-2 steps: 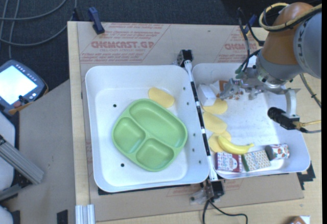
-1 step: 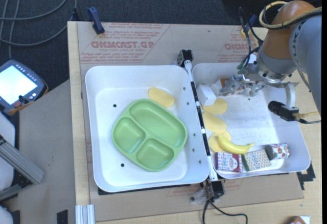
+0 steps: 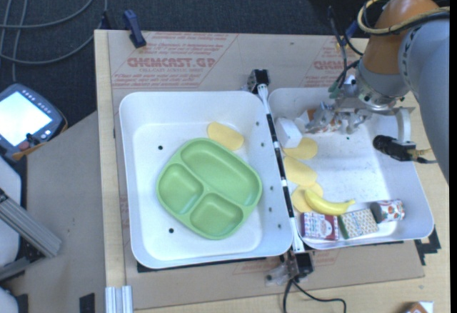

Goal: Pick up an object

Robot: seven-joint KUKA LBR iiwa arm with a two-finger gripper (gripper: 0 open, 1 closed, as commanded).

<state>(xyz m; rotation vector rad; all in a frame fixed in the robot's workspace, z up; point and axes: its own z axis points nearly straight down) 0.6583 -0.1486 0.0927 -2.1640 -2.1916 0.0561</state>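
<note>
Reaching in from three o'clock, the grey arm (image 3: pixel 421 54) lowers its gripper (image 3: pixel 334 118) over the far end of the right bin (image 3: pixel 400 183); blur hides how it is set and whether it has hold of anything. At five o'clock of it lies a banana (image 3: pixel 325 202), with a small carton (image 3: pixel 320 226) beyond. A green divided plate (image 3: pixel 208 187) sits in the left bin (image 3: pixel 143 126).

right bin (image 3: pixel 400 183) centre open | banana (image 3: pixel 323 201), cartons (image 3: pixel 350 223) crowd near edge
</note>
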